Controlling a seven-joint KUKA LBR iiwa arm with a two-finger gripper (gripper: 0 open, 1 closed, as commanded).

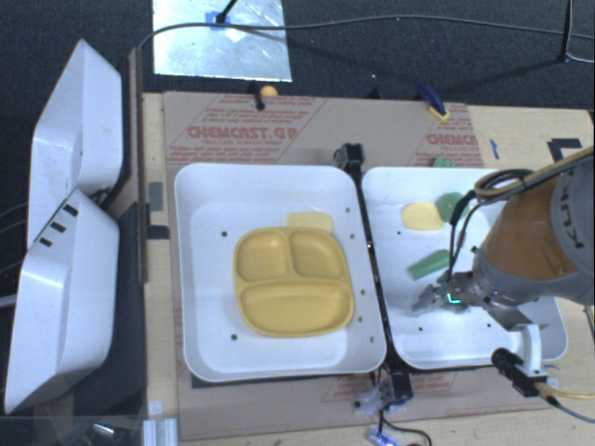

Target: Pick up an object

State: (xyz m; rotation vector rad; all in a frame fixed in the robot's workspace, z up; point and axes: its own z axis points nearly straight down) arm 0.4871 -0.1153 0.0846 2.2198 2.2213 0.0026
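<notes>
Camera view: jaws (pixel 429 297) low in the right bin (pixel 395 342), just below the green block (pixel 429 265); whether they are parted, I cannot tell. Closing there risks missing it.

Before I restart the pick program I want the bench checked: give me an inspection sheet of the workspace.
Surface: cardboard-covered bench bearing left bin and right bin, side by side.
Job's things: yellow divided tray and pale yellow piece in left bin; yellow piece and green block in right bin.
Clutter: silver sheet beyond the bench.
Grippers: gripper low over right bin, near the green block; grasp unclear.
Cables: black cables across the dark floor.
Surroundings: white housings at left.
</notes>
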